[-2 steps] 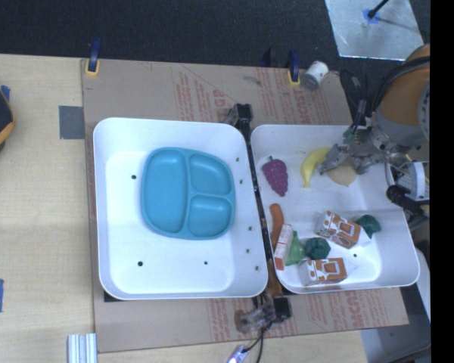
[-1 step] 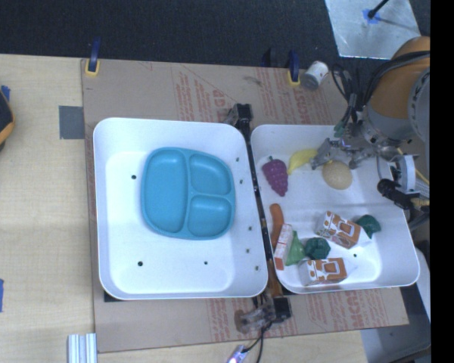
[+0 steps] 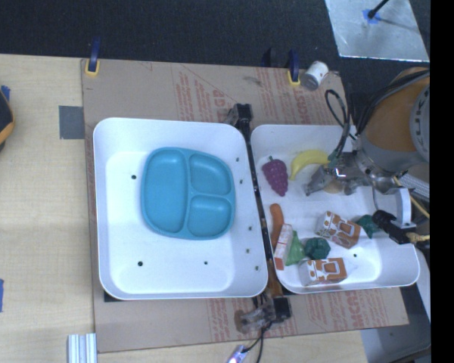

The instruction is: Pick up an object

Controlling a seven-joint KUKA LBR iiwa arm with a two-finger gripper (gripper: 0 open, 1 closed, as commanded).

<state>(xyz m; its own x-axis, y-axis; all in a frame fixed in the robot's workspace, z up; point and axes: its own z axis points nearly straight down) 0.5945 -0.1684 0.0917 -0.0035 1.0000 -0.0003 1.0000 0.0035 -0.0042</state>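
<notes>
The right bin (image 3: 393, 269) holds a purple bunch of grapes (image 3: 275, 175), a yellow banana (image 3: 309, 159), an orange sausage (image 3: 276, 221), a white and red carton (image 3: 285, 243), a green toy (image 3: 312, 248) and two brown patterned packets (image 3: 339, 229) (image 3: 324, 271). My gripper (image 3: 327, 181) is low over the back of this bin, just below and to the right of the banana, with the grey arm and its orange band (image 3: 397, 119) behind it. What lies directly under the gripper is hidden.
The left bin (image 3: 106, 203) holds a blue divided plate (image 3: 188, 192). A dark green piece (image 3: 368, 224) lies by the right bin's right side, near black arm parts (image 3: 397, 229). Cables (image 3: 337, 112) loop above the bin's back rim.
</notes>
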